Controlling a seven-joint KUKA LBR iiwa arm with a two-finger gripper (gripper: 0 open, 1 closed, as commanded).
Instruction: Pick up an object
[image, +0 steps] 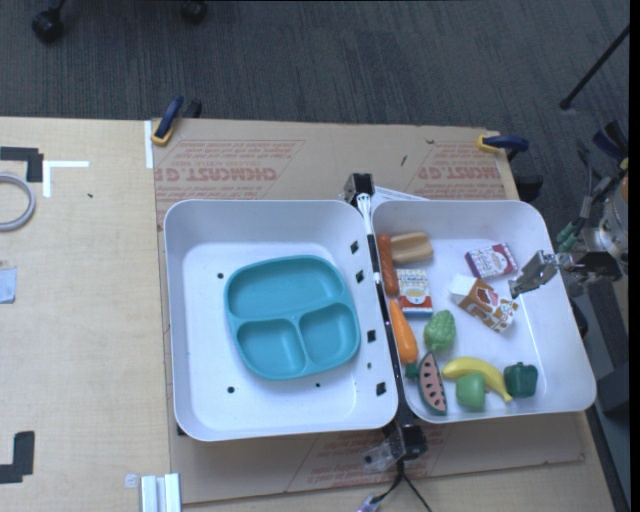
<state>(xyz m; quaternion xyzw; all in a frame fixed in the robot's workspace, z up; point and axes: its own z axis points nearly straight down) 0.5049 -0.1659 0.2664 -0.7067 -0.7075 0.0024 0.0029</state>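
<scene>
At the bottom of the right bin (560, 400), lowest in the frame, lie a watermelon slice (431, 383), a green block (470, 393), a banana (480, 372) and a green pepper (520, 379), all in a loose row. Just above them sit a broccoli-like green piece (439, 329) and a carrot (402, 331), the carrot lying along the bin's left wall. In the middle of the frame's right half a brown snack packet (491, 305) rests tilted, touching a small white block (461, 288). To its left stands a little red-and-white carton (414, 289), with a sausage (386, 264) beside it.

My gripper (533, 273) hangs over the bin's right side, just right of the packet, at the frame's right edge. My fingers look parted a little (the metal blurs together, so how far I can't say), and nothing sits between them.

Further up lie a pink carton (490, 261) and a bread roll (410, 246).

In the left bin (190, 300), centre frame, a teal tray (292, 316) with three compartments lies flat. Both bins rest on cardboard (230, 165), clamped at its upper corners.
</scene>
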